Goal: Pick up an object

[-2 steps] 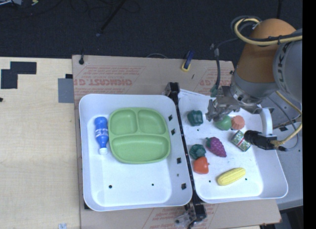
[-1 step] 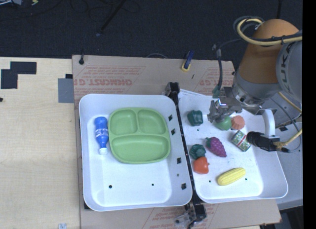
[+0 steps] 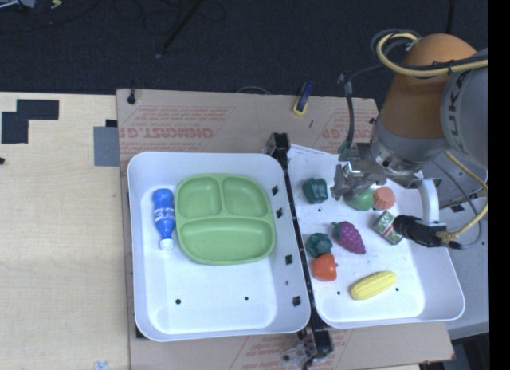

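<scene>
My gripper (image 3: 348, 183) sits low in the right bin (image 3: 434, 301), over a green rounded toy (image 3: 362, 199); I cannot tell its grip state. An orange piece (image 3: 384, 198) touches that toy. Purple grapes (image 3: 348, 236) lie nearby, yellow corn (image 3: 373, 285) farther off.

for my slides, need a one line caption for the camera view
Claw low over toy foods in right bin; green plate, blue bottle in left bin.

Gripper (image 3: 347, 183) low — arm from right
</scene>
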You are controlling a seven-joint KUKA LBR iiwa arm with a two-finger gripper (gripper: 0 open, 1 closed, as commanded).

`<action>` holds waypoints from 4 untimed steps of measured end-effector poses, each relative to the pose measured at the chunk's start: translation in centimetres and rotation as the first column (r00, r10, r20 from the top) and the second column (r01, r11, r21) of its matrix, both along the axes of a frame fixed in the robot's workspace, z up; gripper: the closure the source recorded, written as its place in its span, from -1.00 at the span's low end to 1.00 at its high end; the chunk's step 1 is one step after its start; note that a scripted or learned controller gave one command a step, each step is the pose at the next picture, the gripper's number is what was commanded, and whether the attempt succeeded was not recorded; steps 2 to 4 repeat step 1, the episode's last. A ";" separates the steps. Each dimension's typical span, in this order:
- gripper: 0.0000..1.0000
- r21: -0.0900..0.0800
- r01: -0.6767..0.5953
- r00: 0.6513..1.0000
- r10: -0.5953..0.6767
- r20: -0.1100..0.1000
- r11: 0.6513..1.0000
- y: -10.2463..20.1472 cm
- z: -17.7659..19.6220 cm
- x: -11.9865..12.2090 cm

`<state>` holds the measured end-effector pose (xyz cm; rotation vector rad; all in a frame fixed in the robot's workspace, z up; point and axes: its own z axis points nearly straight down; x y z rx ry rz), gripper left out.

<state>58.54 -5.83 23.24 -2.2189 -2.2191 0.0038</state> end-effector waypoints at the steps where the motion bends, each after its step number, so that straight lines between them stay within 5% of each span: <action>1: 1.00 0.000 0.002 1.000 -0.002 0.000 1.000 -0.1 0.2 -0.3; 4: 1.00 0.000 0.002 1.000 -0.002 0.000 1.000 -0.1 0.2 -0.3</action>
